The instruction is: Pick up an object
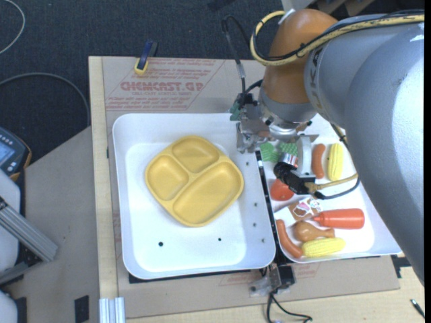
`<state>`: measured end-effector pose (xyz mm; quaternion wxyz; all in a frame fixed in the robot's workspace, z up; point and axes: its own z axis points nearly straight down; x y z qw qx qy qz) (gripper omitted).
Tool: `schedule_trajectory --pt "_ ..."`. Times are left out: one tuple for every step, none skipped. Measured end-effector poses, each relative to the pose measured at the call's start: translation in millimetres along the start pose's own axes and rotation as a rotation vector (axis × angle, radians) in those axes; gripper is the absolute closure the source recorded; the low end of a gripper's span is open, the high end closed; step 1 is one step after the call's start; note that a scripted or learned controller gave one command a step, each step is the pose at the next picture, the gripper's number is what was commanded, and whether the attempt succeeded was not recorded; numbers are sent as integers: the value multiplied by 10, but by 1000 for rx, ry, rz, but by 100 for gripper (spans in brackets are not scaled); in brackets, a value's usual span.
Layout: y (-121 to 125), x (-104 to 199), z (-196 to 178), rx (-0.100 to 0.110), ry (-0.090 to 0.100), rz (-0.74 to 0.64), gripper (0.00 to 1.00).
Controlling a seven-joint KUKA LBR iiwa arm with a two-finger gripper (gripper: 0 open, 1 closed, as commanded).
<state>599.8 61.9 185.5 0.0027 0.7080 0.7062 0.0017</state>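
My gripper [250, 142] hangs low over the wall between the two bins, near their back end. A green toy [271, 153] lies just right of it in the right bin [377, 237]. That bin also holds an orange sausage [318, 160], a yellow corn cob [335, 160], a red round toy [279, 192], a red ketchup bottle [341, 217], a second corn cob [323, 247] and a long orange sausage [285, 239]. I see nothing between the gripper and any of these.
A yellow divided plate [194, 179] lies in the middle of the left bin [135, 234]. The grey arm covers the back right of the right bin. A blue and yellow clip [143, 58] rests on the board behind the bins.
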Motion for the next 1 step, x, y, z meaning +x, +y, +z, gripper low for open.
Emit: schedule_trajectory --pt "-698 -202 -436 12 2 0 100"
